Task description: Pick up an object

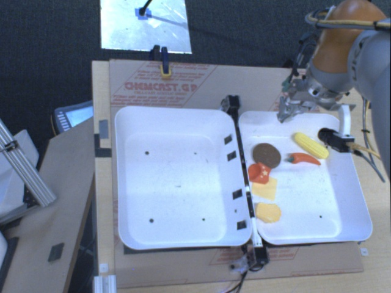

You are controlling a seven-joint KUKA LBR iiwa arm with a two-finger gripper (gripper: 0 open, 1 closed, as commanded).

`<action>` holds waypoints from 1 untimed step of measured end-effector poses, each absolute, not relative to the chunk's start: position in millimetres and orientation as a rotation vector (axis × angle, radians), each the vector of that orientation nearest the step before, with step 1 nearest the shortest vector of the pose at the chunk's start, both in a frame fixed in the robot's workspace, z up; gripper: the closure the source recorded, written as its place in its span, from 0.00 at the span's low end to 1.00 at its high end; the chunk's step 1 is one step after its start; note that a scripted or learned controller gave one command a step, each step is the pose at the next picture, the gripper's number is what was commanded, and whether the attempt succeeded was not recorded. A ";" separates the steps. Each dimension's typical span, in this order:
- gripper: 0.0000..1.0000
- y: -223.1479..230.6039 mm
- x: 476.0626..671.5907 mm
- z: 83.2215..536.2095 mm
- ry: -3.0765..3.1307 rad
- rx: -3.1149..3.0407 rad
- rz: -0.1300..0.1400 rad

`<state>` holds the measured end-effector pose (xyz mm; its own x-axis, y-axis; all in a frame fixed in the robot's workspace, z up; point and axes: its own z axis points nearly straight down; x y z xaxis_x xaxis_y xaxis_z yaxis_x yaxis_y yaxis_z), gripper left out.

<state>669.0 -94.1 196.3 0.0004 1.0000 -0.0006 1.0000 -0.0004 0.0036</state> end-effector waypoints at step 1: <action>1.00 -81.0 669.2 199.6 2.224 2.215 0.004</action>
